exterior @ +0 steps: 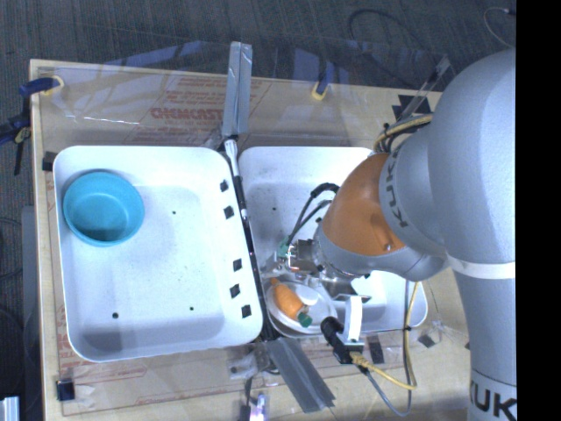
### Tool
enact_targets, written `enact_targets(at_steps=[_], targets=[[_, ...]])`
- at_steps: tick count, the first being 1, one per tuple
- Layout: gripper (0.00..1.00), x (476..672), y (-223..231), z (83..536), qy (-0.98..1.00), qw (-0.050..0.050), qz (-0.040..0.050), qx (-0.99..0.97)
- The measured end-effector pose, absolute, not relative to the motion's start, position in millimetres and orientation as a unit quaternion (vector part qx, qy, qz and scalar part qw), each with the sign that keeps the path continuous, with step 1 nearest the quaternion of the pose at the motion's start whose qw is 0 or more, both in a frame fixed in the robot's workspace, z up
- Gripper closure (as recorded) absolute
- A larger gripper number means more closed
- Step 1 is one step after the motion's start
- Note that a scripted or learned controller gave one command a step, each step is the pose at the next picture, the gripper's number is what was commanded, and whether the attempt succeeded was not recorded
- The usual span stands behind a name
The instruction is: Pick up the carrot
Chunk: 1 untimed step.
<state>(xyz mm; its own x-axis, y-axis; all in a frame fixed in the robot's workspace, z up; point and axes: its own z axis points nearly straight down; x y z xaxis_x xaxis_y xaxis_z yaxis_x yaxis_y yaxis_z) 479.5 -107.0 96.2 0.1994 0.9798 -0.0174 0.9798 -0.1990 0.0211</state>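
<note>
The carrot [287, 301] is orange with a green tip and lies at the front left of the right bin [279, 170]. It seems to rest on a round white dish [286, 326]. My gripper [298, 272] hangs straight over the carrot's far end, close to it, below the orange wrist band. The wrist and its cables hide most of the gripper, so whether it touches the carrot is unclear.
A blue bowl [103, 207] sits in the far left corner of the left bin [149, 340]. Black clips run along the wall between the bins [238, 261]. The grey arm [473, 200] covers the right bin's right half. A yellow cable [390, 377] trails at the front.
</note>
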Motion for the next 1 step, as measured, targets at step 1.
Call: enact_targets(at_steps=[1], targets=[[1.0, 480.4, -103.3, 105.0, 0.637, 0.008, 0.0011, 0.771]])
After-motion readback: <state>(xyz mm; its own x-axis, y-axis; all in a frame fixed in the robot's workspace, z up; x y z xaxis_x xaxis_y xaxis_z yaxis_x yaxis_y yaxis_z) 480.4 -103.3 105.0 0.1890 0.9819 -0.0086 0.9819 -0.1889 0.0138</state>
